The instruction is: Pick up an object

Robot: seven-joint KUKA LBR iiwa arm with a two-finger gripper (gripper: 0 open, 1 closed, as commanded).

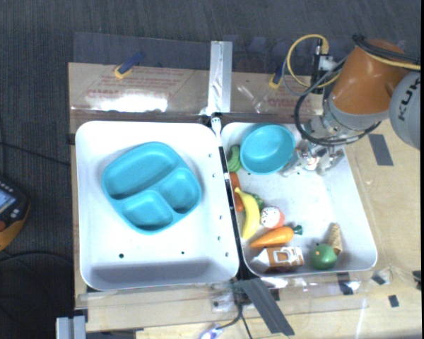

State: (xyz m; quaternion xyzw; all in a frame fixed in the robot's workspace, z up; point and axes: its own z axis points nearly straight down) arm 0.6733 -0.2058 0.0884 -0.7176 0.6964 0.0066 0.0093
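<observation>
The right bin [353,189] holds a blue bowl [267,148] at its far left corner. Along its left wall and front lie a yellow banana [249,213], a small white ball [271,217], an orange carrot [271,236], a brown box [283,258], a green round fruit [324,256] and a tan cone [334,237]. My gripper [316,157] hangs low at the bin's far side, just right of the bowl, under the orange wrist band [364,76]. No object shows between its fingers.
The left bin [92,189] holds a blue divided plate [152,185]. A metal divider [220,69] stands behind the gap between the two bins. Yellow and black cables [302,55] loop near the arm. A handheld device [0,214] lies off the bench at the left.
</observation>
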